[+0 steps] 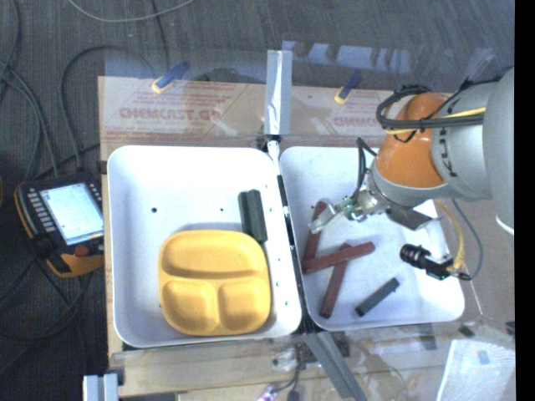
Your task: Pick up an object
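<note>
Grey-orange arm, tool (344, 210) over right bin (451, 307), beside brown stick (317, 215), finger spread unreadable.

Yellow tray (216, 281) in left bin (134, 190)

Glossy plastic tray (216, 281) (smooth, yellow)

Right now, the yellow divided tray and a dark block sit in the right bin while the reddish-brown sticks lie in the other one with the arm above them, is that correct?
Not quite. The camera view shows the yellow divided tray and the dark block in the left bin, not the right one. The reddish-brown sticks do lie in the other bin, with the arm above them.
</note>
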Tool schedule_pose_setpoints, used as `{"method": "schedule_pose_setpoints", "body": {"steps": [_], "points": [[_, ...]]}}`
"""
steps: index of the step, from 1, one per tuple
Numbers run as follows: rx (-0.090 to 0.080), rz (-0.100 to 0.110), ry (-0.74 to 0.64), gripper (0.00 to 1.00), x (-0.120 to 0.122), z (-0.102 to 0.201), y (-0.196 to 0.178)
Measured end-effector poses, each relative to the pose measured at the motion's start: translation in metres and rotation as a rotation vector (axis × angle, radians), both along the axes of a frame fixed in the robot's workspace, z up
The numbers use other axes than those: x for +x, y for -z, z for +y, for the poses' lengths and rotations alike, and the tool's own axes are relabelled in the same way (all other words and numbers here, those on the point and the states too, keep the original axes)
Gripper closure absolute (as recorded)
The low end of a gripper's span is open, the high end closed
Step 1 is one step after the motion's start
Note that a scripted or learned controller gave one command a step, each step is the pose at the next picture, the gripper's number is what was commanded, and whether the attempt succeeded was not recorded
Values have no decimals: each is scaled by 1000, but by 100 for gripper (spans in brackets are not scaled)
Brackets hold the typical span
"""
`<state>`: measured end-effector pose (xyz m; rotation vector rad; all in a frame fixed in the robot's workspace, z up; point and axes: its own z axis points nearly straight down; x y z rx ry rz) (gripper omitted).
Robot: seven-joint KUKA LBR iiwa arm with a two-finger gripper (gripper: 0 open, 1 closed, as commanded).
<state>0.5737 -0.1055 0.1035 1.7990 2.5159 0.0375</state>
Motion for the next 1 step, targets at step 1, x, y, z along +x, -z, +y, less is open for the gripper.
{"method": "schedule_pose_setpoints", "body": {"steps": [1], "points": [[5,43,76,0,88,0,13]]}}
